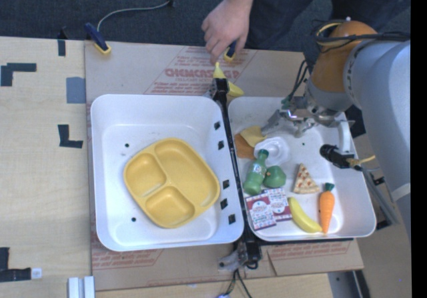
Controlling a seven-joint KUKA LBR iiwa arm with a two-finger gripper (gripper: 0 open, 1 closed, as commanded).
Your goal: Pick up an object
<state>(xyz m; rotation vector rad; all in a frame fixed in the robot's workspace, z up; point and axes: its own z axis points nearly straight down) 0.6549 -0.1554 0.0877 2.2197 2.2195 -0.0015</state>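
At right of centre in the frame, the gripper (pixel 277 149) hangs over the right bin (pixel 353 223); whether it is apart or together I cannot tell. Below it lie a green bottle (pixel 256 174), pizza slice (pixel 305 181), carrot (pixel 326 207), banana (pixel 304 217) and card (pixel 261 209). The left bin (pixel 110 113) holds a yellow tray (pixel 171 182). A hand (pixel 225 29) reaches in at top centre.

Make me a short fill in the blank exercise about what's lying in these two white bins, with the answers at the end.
1. The yellow plastic divided plate lies in the ____ bin.
2. That plate has ____ compartments.
3. The orange toy carrot lies just right of the yellow toy ____.
4. The triangular toy pizza slice lies in the ____ bin.

Missing words: left; three; banana; right
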